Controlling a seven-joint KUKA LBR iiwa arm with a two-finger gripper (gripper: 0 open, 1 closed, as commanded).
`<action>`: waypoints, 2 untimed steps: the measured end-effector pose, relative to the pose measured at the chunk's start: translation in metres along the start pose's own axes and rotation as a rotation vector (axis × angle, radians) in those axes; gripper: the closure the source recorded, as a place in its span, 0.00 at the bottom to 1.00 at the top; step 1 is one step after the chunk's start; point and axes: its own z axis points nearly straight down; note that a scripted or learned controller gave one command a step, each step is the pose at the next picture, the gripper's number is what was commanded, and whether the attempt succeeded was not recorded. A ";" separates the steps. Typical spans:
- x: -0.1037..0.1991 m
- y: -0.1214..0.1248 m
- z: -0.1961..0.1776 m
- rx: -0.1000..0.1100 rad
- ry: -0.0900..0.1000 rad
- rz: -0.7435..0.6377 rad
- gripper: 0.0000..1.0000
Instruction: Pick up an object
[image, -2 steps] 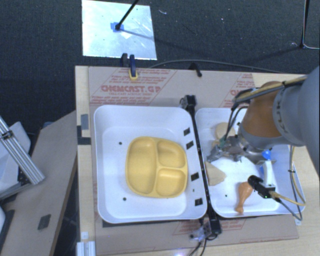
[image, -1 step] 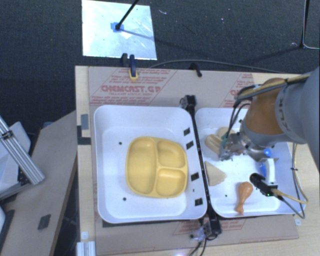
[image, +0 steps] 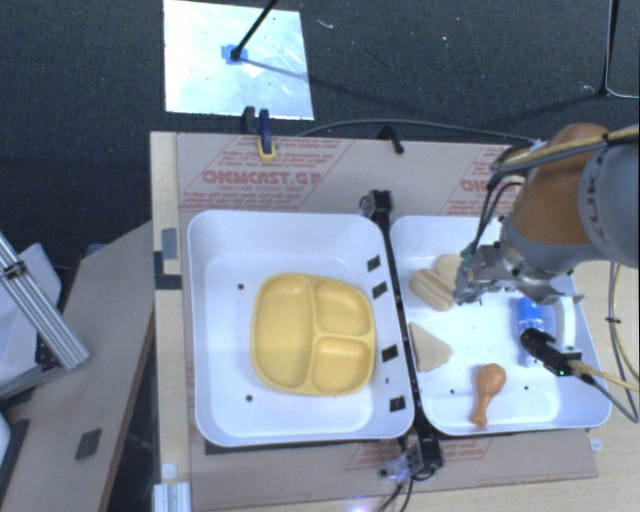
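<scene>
As seen from the one camera above the bench, findings follow.

Step in hand: approach to a pick, in my judgement; nothing is lifted and no object sits between the fingers.

Gripper (image: 470, 285): low in the right bin (image: 580, 400), near its upper left part, directly beside the bread roll (image: 433, 288).

Finger state: cannot tell; the dark wrist hardware and cabling mask the tips from this angle.

Likeliest target: bread roll, pale tan, lying flat just left of the gripper, close to the divider between the bins.

Other candidates in the right bin: a pale wedge-shaped piece (image: 430, 347) below the roll; a brown drumstick toy (image: 486, 390) near the front wall; a blue object (image: 529, 316) to the right, partly under the arm.

Left bin (image: 215, 400): holds a yellow divided plate (image: 312, 333), lying flat, well apart from the gripper.

Arm pose: reaches in from the right, orange band (image: 550, 195) high over the bin's rear edge, wrist bent steeply downward so the tool points at the bin floor.

Next move calls for: a small shift left to centre over the roll, fingers straddling its narrow width, then a close and a straight lift.

Risk: the roll may slide toward the divider wall if nudged off-centre.
</scene>
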 end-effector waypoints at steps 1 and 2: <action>0.000 0.011 -0.049 -0.001 0.000 -0.001 1.00; 0.000 0.014 -0.104 -0.002 0.000 -0.002 1.00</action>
